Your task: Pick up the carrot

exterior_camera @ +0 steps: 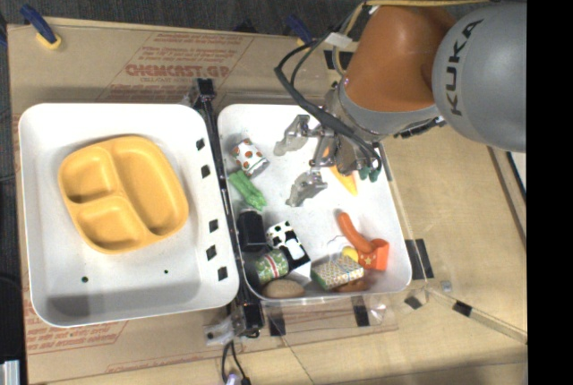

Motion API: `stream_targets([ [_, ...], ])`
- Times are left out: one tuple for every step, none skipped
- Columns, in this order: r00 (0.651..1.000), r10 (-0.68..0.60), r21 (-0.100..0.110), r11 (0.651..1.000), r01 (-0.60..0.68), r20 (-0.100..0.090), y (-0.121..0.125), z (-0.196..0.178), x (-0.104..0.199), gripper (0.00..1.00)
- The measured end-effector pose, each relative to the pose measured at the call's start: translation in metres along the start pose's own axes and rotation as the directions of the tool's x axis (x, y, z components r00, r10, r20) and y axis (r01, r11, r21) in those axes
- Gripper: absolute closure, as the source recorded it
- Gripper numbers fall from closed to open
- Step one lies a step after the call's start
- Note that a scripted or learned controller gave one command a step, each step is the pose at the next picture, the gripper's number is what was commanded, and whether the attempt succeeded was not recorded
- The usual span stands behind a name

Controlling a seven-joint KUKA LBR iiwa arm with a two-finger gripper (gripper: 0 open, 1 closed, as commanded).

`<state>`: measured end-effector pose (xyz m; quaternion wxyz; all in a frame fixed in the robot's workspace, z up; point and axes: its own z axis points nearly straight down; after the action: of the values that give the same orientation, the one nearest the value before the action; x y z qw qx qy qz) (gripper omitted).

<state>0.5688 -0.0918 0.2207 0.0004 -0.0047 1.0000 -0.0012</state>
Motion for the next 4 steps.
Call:
stream_targets([
  [0.927, -0.375, 0.002, 0.927, 0.375, 0.004, -0.083, -0.04, -0.018, 0.0],
  [0.942, -0.334, -0.007, 0.942, 0.334, -0.005, -0.084, 0.06, -0.086, 0.0],
  [0.949, -0.316, -0.006, 0.949, 0.316, -0.003, -0.104, 0.131, -0.047, 0.0],
  [0.947, -0.322, 0.0, 0.947, 0.322, 0.007, -0.102, 0.117, -0.052, 1.0],
])
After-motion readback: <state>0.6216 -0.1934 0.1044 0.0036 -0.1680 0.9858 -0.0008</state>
